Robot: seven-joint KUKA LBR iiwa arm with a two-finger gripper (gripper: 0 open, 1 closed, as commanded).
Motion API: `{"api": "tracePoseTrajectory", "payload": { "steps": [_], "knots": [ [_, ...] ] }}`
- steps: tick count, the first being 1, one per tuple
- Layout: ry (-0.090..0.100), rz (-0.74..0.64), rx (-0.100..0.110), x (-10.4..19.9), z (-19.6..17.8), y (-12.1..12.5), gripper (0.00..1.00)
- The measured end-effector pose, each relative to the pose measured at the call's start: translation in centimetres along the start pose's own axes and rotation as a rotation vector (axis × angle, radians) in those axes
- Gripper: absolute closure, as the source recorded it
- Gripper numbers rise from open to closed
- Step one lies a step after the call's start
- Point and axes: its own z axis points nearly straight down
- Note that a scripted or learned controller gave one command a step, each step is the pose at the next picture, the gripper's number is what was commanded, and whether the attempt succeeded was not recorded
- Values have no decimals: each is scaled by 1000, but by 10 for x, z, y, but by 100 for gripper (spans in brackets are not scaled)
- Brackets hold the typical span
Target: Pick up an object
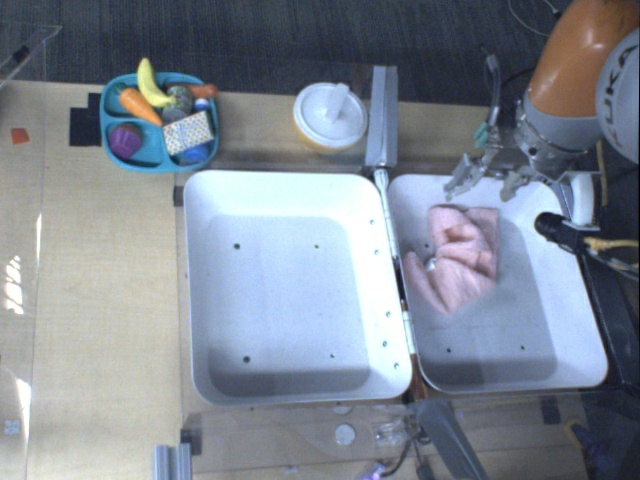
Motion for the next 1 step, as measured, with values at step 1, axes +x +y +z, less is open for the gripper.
{"api": "tracePoseTrajectory", "payload": {
  "steps": [1],
  "knots": [
    [-1, -37, -5, -38, 130, 0, 0]
  ]
}}
